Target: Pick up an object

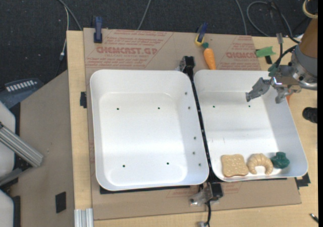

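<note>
Over right bin's (pixel 282 120) far edge, fingers (pixel 258 90) spread open, empty, arm (pixel 308 57) cut off by frame.

Cracker (pixel 234 165), croissant (pixel 260 163) in right bin's (pixel 242 120) near edge; carrot (pixel 209 58) behind.

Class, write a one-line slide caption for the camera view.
Open two-finger gripper above the right white bin, far from the square tan cracker, beige croissant and small green toy at its near edge.

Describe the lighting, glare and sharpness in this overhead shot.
Camera view: even, soft light; the left bin floor looks bright and slightly washed out; faint shadows under the gripper on the right bin; the cracker, croissant and green toy are moderately sharp; arm edges look softer.
</note>
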Motion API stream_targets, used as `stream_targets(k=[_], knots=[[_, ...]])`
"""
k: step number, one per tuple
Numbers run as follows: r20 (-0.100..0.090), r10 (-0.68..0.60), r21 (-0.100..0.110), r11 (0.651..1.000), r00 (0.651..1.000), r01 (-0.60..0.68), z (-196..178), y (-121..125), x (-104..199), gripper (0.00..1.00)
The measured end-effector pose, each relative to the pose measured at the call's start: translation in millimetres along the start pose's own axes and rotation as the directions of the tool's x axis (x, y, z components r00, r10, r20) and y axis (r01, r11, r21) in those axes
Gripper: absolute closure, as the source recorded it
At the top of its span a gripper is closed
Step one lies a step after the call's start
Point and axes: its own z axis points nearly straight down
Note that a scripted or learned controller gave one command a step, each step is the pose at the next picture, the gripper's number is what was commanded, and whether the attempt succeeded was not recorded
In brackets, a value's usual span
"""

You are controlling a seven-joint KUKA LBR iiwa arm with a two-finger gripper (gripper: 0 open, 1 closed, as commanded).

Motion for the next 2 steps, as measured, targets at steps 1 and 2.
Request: stream_targets(k=[1,2], knots=[[-0.003,-0.002,0.009,1.0,1.0,0.002,75.4,-73.1,54.3,0.0],[-0.001,-0.001,0.004,1.0,1.0,0.001,112.9,-89.1,71.9,0.0]])
